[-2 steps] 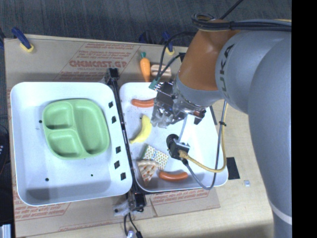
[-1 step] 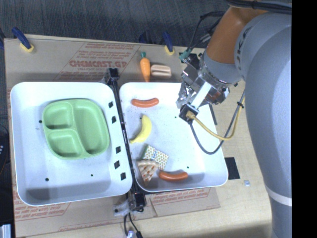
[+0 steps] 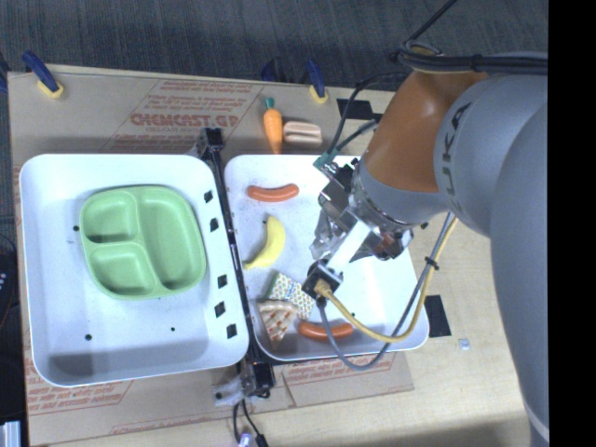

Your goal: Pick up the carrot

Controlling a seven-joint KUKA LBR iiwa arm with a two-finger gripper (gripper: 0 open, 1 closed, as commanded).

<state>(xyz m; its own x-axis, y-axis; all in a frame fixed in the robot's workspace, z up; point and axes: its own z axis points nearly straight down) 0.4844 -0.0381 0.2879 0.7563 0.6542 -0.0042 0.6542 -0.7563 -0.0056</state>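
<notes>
The carrot [image 3: 272, 130] lies outside the right bin [image 3: 384, 292], just beyond its far rim near the far-left corner. It is a short orange cone with a small green top, smooth like plastic. Touching it or nearly so, also beyond that rim, is a rounded tan and pink bun-like piece [image 3: 304, 134]. Both rest on brown cardboard [image 3: 168, 110] that bears red print, "CHEMCAST" and some smaller lines too small to read.

Inside the right bin, along its left half, are a glossy red-orange sausage [image 3: 273, 192], a curved yellow banana [image 3: 267, 245], a small piece with a checked pattern [image 3: 291, 294] and a second sausage [image 3: 326, 331] at the near rim. The gripper [image 3: 328, 236] hangs over the middle of this bin, well apart from the carrot; I cannot tell if it is apart or together. The grey arm [image 3: 484, 156] shows the letters "UKA".

Left of the right bin, touching it, is the left bin [image 3: 47, 277], holding a matte pale green plate [image 3: 142, 240] with three compartments.
</notes>
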